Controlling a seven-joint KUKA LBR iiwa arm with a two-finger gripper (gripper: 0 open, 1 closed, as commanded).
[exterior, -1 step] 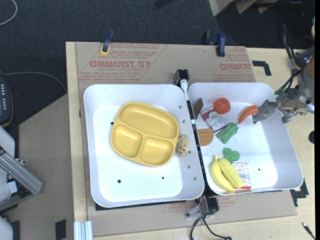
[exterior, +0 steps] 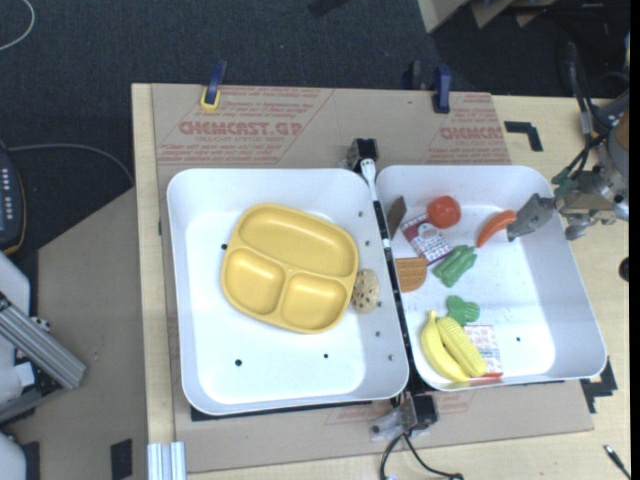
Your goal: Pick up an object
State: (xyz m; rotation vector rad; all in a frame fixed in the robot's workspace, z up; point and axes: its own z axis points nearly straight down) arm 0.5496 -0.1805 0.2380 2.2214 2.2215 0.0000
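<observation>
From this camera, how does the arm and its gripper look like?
Little of the arm is in frame, at the right edge: grey metal parts with dark cables looping beside them. The gripper is grey too, with a dark, slim finger reaching over the right bin. A small green spot sits near the wrist. The view is too small to read any markings.

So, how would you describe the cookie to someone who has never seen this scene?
Look at the left bin, which holds a yellow tray. The cookie lies at the tray's right edge, near the wall between the bins. It is small, round, tan and dark-speckled.
</observation>
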